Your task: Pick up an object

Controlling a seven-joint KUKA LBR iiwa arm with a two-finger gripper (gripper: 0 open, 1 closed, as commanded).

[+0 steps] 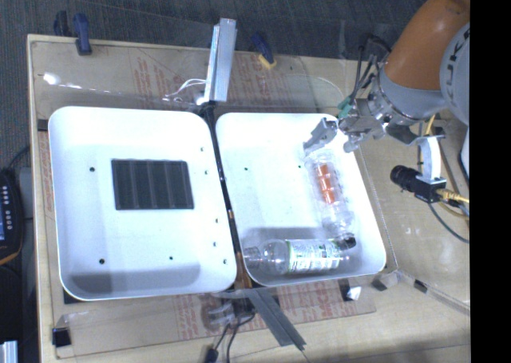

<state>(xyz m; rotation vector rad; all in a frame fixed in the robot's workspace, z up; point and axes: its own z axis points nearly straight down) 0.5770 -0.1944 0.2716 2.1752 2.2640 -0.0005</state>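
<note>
Two clear plastic bottles lie on their sides in the right bin (263, 138). One with an orange label (329, 191) runs up-down at centre right of the frame, cap toward the bottom. The other (297, 255) lies crosswise along the bin's lower edge, their ends nearly meeting.

Right bin (263, 194) left half free; bottles (329, 190) crowd right, front.

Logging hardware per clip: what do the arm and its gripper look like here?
The arm is a rounded body with a broad orange band above a grey wrist section. The gripper at its end is small, metallic grey, with pale fingers. Thin dark cables loop beside the wrist, with a small green part near the gripper's base.
</note>
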